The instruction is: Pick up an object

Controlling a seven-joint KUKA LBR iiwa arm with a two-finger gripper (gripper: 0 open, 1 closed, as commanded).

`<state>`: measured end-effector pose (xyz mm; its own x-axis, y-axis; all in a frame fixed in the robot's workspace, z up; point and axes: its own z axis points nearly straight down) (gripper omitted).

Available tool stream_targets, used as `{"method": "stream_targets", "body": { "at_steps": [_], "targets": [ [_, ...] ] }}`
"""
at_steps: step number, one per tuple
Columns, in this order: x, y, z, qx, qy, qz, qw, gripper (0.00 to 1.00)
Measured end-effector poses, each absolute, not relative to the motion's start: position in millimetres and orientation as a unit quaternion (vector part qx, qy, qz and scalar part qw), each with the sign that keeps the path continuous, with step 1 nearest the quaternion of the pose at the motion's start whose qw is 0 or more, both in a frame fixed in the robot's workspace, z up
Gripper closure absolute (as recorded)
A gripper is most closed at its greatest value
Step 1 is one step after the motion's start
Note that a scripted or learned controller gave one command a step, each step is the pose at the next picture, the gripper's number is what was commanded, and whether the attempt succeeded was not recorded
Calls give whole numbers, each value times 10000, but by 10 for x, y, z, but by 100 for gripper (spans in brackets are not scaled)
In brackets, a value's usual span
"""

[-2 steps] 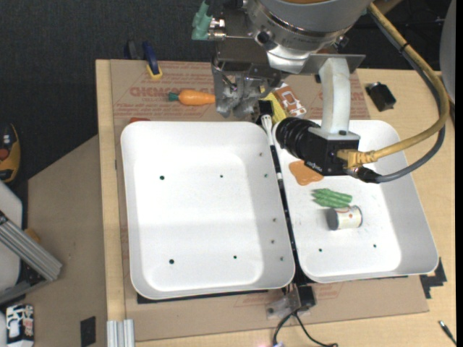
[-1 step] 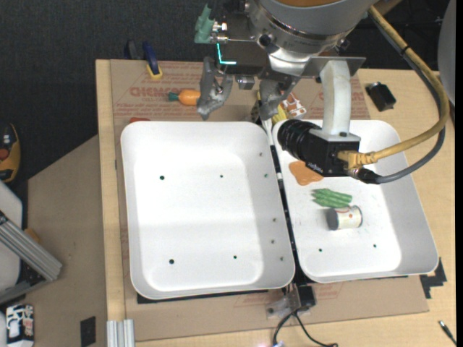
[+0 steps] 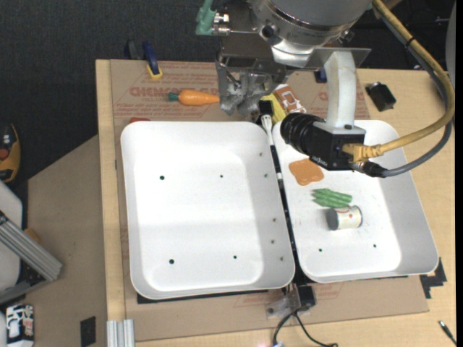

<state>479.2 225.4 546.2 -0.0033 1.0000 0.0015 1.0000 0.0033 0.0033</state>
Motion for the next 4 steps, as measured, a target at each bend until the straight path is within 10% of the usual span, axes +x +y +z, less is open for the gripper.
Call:
{"method": "stream_targets", "body": {
  "at_steps": [1,2,3,4],
  "targets": [
    [4792,2254,5455,7060,7082,9,3,0],
    [4794,2261,5565,7055,7087,28,9,100],
    [4794,2262,5559,7056,7086,20,6,0],
    [4796,2270,5669,7051,7091,38,12,100]
  ]
}}
